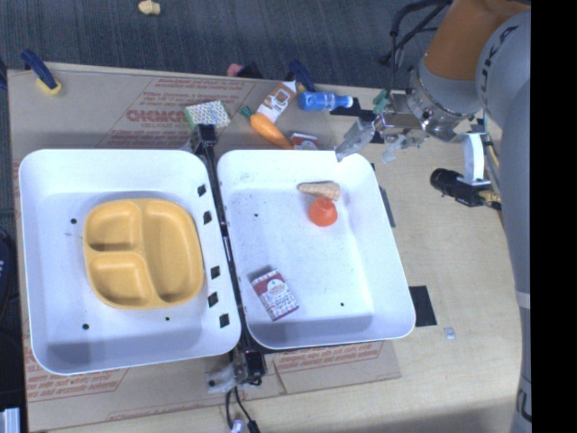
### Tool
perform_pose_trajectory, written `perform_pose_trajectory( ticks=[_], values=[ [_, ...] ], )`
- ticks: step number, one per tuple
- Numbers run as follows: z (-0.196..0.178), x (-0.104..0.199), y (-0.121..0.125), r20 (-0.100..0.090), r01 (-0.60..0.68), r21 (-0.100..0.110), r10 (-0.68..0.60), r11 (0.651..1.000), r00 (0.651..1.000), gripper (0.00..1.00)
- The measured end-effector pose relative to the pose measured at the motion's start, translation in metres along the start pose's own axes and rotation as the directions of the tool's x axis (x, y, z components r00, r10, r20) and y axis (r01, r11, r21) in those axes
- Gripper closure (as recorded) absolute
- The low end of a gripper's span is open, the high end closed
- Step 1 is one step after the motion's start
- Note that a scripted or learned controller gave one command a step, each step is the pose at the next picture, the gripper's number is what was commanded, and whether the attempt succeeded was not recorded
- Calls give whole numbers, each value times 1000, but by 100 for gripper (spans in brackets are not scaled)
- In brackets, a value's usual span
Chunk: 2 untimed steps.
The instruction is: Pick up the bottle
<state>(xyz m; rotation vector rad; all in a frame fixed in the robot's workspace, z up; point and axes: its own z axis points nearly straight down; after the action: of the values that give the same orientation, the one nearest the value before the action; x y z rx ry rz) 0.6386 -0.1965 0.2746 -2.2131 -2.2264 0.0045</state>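
Approach step, nothing grasped. Gripper (361,140) hangs at the 1 o'clock corner of the right bin (388,269), over the rim; can't tell whether it's apart or together, too small and blurred.

Likeliest bottle: the blue bottle (320,101), lying on its side on the cardboard outside the bins, at 12 o'clock from the right bin, just beside a small white-and-orange carton (279,99). Carrot (268,129) sits at 7 o'clock from it.

Next move, my read: shift toward 11 o'clock past the rim, align across the bottle's short axis, descend. Risk: it rolls, or the carton gets clipped.

Yellow divided tray (144,253) in the left bin (45,242), irrelevant.
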Motion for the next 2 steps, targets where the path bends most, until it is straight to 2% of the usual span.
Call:
perform_pose_trajectory(
  ticks=[1, 2],
  values=[
    [-10, 1, 0, 0, 6, 2, -6, 1000, 1000, 100],
    [-37, -14, -79, 0, -226, 2, 226, 974, 974, 100]
  ],
)
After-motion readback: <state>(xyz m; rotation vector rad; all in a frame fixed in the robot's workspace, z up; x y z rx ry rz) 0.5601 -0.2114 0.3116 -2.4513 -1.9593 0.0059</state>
